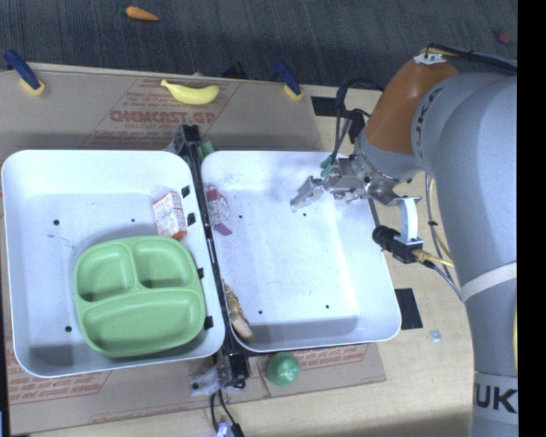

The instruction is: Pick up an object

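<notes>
Green ball (pixel 283 368) noted on cardboard below the right bin (pixel 346 321).
Gripper (pixel 305 196) was seen over the right bin's upper part, fingers spread and nothing held between them. A small packet (pixel 217 209) (red and white) lay by that bin's left wall; a green divided tray (pixel 141 295) was recorded in the left bin (pixel 36 244).
</notes>
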You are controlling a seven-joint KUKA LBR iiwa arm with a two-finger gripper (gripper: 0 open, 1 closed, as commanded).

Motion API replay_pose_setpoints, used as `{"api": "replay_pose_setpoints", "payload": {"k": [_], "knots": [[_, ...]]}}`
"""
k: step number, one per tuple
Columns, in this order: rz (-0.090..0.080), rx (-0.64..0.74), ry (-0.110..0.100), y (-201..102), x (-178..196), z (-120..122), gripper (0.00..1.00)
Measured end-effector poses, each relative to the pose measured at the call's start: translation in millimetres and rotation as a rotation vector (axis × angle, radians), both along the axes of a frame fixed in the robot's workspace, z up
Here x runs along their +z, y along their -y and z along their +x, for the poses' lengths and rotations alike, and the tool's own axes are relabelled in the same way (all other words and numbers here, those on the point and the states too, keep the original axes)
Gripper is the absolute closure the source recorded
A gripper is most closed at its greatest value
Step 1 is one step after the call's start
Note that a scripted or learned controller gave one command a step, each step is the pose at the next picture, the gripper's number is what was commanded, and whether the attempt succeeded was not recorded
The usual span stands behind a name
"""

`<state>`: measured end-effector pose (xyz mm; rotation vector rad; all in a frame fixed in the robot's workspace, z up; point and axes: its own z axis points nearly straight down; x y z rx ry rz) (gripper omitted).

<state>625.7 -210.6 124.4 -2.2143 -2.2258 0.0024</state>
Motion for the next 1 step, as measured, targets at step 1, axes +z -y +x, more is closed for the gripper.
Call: {"api": "replay_pose_setpoints", "payload": {"k": [1], "knots": [[-0.001, 0.001, -0.001, 0.8, 32.1, -76.2, 0.0]]}}
